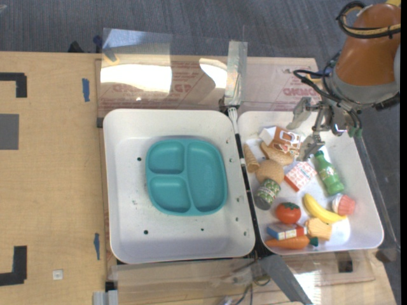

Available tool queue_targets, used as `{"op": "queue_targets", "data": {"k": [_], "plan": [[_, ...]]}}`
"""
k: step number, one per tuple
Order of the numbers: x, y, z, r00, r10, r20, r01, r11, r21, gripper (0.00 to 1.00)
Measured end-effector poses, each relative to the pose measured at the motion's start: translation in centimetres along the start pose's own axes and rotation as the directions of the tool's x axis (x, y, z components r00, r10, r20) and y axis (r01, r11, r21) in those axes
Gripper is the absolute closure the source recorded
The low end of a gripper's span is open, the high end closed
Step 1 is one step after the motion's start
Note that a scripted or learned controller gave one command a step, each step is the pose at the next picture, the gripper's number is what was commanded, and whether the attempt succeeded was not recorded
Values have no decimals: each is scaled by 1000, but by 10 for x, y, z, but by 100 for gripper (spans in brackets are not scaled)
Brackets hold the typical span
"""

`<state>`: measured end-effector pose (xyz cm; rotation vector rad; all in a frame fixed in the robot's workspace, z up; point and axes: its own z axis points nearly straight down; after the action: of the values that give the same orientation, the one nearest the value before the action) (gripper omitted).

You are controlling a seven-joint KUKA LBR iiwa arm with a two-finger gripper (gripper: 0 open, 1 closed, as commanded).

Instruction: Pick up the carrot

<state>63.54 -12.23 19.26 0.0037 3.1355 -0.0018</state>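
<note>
On the left of the worktop (44, 189) sits the left bin (121, 227), holding a teal divided plate (187, 175) and nothing that concerns the task. The right bin (365, 234) carries the clutter: a small can (268, 192), a brown bread-like piece (269, 170), a red and white packet (300, 175), a tomato (288, 213), a banana (322, 210), a green bottle (328, 172) and a pink-red piece (343, 204).

The carrot (289, 241) lies flat along the near wall of the right bin, at its front left corner, long axis running left to right. It sits just below the tomato, and its right end seems to touch a pale orange block (320, 229).

It looks like a toy of hard moulded plastic, so probably light, stiff and rather smooth; it should not crush, but a tapered round body may roll or squirt out of a loose pinch. The best hold would likely be across its thick middle, fingers closing front to back. The bin wall close behind it leaves little room for the near finger, and the tomato crowds the far side.

The tool (313, 132) hangs over the far part of the right bin, well apart from the carrot, above the packets there. Its fingers appear parted, with nothing between them.
</note>
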Motion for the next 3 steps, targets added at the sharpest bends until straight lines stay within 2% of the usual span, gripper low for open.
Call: {"op": "queue_targets", "data": {"k": [1,2,3], "plan": [[49,28,34,1000,22,-5,-22,1000,-2,0],[50,27,91,997,76,7,-76,997,-1,0],[-6,24,94,936,351,-21,-351,936,0,0]]}}
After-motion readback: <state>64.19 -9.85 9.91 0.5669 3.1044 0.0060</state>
